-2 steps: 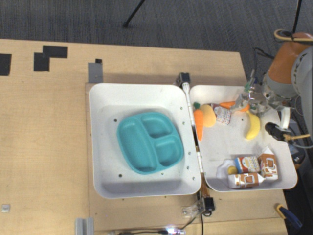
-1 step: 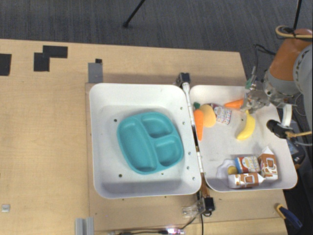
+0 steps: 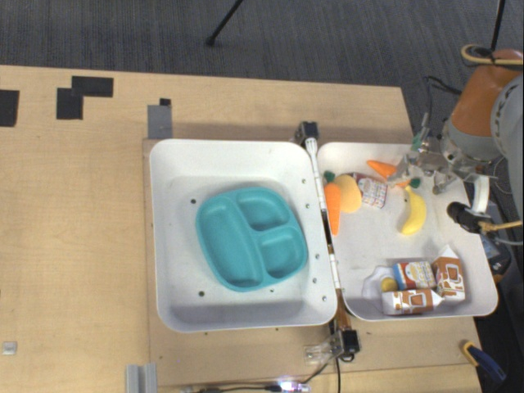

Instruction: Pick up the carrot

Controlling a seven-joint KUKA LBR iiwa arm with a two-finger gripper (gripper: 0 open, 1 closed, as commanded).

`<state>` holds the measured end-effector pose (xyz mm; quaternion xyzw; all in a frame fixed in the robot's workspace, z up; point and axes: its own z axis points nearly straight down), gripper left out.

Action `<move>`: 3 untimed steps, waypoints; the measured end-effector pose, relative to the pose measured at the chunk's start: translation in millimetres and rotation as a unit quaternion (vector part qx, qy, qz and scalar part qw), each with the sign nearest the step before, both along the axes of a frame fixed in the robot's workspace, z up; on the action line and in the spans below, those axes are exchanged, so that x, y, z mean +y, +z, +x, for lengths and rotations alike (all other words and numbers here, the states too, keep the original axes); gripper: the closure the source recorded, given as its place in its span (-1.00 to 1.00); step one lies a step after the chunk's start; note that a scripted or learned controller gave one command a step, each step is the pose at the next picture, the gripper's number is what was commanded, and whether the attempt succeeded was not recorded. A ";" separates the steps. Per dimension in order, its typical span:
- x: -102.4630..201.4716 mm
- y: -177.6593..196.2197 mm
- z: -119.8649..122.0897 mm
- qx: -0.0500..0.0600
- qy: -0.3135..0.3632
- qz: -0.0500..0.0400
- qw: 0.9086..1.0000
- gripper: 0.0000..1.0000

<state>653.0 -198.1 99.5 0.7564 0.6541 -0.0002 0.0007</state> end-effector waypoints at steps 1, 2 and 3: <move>0.9 13.9 3.5 -0.006 0.003 -0.001 1.000 1.00; 1.1 13.5 3.4 -0.005 0.003 -0.001 1.000 -1.00; 16.1 -3.0 4.6 -0.009 0.064 -0.005 0.998 -1.00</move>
